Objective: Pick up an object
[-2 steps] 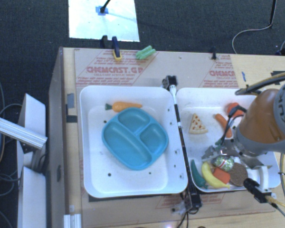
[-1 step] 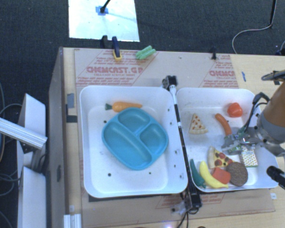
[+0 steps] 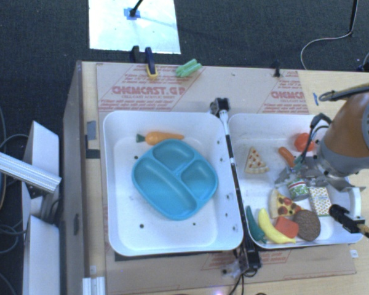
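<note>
Down in the right bin (image 3: 258, 128), the gripper (image 3: 298, 178) sits low among the toy food, right over a small green-and-white can (image 3: 299, 191); whether its jaws are spread or pinching, I cannot tell. Just beside: pizza slice (image 3: 254, 160), banana (image 3: 272, 226), brown cookie (image 3: 307, 224). Over in the left bin (image 3: 120, 165), a blue divided plate (image 3: 175, 178) lies with a carrot (image 3: 161, 137) at its far edge

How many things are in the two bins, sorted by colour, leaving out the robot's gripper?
Counting what I can make out:
Orange: 2, the carrot and sausage
Blue: 1, the divided plate
Yellow: 1, the banana
Red: 2, the tomato and red block
Brown: 1, the cookie
Green: 1, the green pod
Mixed: 2, two pizza slices
Total: 10
</note>
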`<state>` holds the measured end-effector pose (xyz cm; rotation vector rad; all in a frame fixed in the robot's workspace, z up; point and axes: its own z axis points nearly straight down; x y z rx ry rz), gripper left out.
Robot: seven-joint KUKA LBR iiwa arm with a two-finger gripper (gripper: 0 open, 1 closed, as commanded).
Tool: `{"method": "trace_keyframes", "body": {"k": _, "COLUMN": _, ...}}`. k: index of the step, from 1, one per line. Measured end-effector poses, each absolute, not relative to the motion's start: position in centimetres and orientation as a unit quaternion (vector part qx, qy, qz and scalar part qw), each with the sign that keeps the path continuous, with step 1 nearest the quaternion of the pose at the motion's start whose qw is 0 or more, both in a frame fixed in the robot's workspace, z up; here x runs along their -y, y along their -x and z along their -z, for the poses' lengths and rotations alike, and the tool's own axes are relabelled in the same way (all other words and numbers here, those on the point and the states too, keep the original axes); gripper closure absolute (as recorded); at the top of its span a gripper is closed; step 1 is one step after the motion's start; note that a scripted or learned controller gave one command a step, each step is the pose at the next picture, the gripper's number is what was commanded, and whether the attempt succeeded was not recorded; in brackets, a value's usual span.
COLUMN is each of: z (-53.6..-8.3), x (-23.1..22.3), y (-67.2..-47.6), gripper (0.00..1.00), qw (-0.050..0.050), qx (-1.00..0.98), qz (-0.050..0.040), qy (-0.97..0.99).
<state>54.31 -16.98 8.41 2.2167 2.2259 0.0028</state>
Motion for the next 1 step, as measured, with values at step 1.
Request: {"method": "trace_keyframes", "body": {"k": 1, "z": -9.50, "x": 17.05, "y": -54.40, "gripper": 1.00, "qw": 0.002, "qx": -0.709, "qz": -0.0015, "qy": -0.705}}
